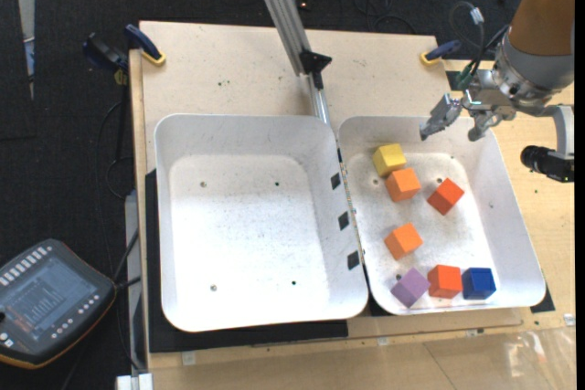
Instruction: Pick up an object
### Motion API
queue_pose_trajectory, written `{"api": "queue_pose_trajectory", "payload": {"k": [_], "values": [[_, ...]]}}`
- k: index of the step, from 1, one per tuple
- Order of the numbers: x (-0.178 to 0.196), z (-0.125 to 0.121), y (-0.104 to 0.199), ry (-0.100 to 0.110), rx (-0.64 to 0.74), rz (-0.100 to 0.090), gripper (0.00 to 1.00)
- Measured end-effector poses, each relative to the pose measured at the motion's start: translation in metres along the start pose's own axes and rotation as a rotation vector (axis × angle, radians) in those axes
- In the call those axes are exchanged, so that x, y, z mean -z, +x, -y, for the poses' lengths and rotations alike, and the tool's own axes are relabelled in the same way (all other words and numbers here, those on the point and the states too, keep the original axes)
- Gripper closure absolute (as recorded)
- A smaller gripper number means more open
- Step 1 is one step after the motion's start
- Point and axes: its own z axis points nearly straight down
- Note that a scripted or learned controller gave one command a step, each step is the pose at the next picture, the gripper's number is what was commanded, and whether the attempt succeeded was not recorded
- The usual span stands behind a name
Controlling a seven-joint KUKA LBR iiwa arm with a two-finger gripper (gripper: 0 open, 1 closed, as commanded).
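My gripper [459, 124] hangs above the far edge of the right bin [512, 224], its two fingers spread open with nothing between them. Below it in that bin lie a yellow cube [389, 158], an orange cube [403, 184] touching it, and a red-orange cube [445, 195] to the right. Further forward sit another orange cube [403, 240], a purple cube [410, 287], a red-orange cube [445, 280] and a blue cube [478, 282] in a row near the front wall.
The left bin [174, 196] stands beside the right one on the wooden bench [228, 68]. A slanted metal pole [279, 0] meets the bins' shared far edge. Clamps [146, 46] grip the bench's far corners. A teach pendant [46, 301] lies at front left.
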Motion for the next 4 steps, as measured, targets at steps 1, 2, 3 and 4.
{"api": "queue_pose_trajectory", "payload": {"k": [1,2,3,4], "values": [[0.003,-0.001,0.000,-0.004,0.002,0.001,0.00],[-0.061,0.000,0.005,0.001,0.000,0.000,0.00],[-0.123,0.001,0.013,0.002,0.001,0.000,0.00],[-0.168,0.001,0.013,-0.001,-0.001,0.001,0.00]]}}
